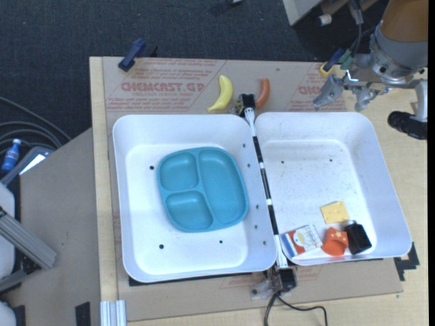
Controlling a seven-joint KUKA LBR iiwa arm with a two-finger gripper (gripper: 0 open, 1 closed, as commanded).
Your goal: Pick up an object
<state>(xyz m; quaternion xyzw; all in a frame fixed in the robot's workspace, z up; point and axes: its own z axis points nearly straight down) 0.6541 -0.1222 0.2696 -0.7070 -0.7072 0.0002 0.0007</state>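
Item: right bin (370,148), white and shallow, taken as landmark. Four small objects were recorded crowded into its near corner: a yellow block (334,212), an orange piece (333,243), a black piece (358,238) touching the orange one, and a flat red-and-white packet (301,240) lying partly up the near wall. Their gathering in one corner was judged to be chance, the rest of the bin floor being bare; any one of them could serve as the object to be picked up.

Item: gripper (345,87), seen just beyond the far rim of the right bin, above the table (170,80) and not over the bin floor. It was well apart from the four objects. The fingers appeared spread somewhat and nothing was seen between them, so the position was judged a waiting or approach pose, with no pick yet made.

Item: left bin (129,182), adjoining the right bin along a shared dark seam. A blue divided plate (202,189) was recorded lying flat at its middle.

Item: a yellow banana (221,94) and an orange-red sausage-shaped toy (262,92), lying on the table beyond the far rims where the two bins meet, outside either bin.

Item: a blue clamp (131,54) at the table's far edge, well away from the right bin.
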